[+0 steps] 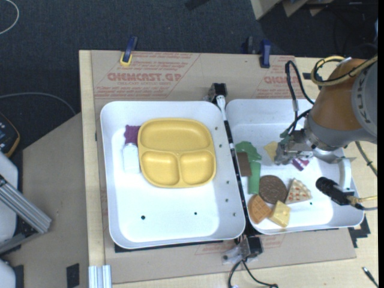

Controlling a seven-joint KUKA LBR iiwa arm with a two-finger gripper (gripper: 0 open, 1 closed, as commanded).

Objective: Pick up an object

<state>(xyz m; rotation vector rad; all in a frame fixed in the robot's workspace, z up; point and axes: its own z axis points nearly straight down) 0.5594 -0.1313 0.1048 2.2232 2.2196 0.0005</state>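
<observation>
Target unclear; the likeliest pick was a small purple item [302, 161] just under the gripper [290, 155] in the right bin [264, 110], partly hidden. I couldn't tell the gripper's opening or whether it held anything. Toy food sat near: a pizza slice [298, 191], a brown cookie [272, 188], a cheese wedge [279, 213], a green piece [251, 161]. My guess at the risk: a glancing grab, since the pieces were small and clustered. The yellow divided plate [177, 151] lay in the left bin [114, 161].
</observation>
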